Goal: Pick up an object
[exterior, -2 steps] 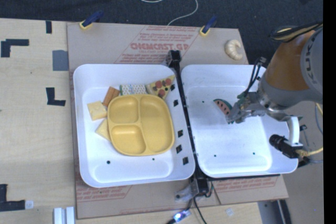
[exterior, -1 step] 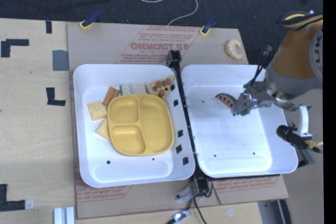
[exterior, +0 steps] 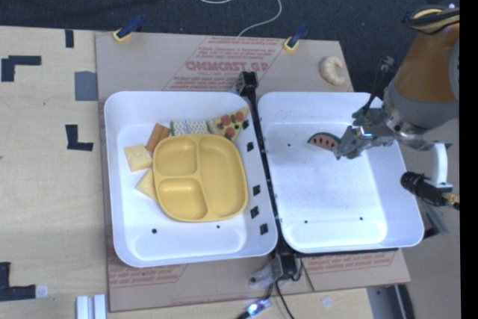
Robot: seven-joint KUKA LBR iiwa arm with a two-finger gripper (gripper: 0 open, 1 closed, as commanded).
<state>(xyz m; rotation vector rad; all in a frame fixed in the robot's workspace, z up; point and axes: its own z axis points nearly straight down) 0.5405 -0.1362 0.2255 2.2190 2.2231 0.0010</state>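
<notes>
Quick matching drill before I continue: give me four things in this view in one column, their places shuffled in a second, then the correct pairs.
Things:
1. yellow divided plate
2. watermelon-slice toy
3. end effector
4. beige ring

Places:
A. on the cardboard beyond the right bin
B. in the left bin
C. low in the right bin, beside the slice
D. on the right bin's floor, near its far side

Pairs: 1-B, 2-D, 3-C, 4-A

Yellow divided plate (exterior: 200, 177) in left bin (exterior: 123, 235), watermelon slice toy (exterior: 323, 140) in right bin (exterior: 388, 231)
</notes>
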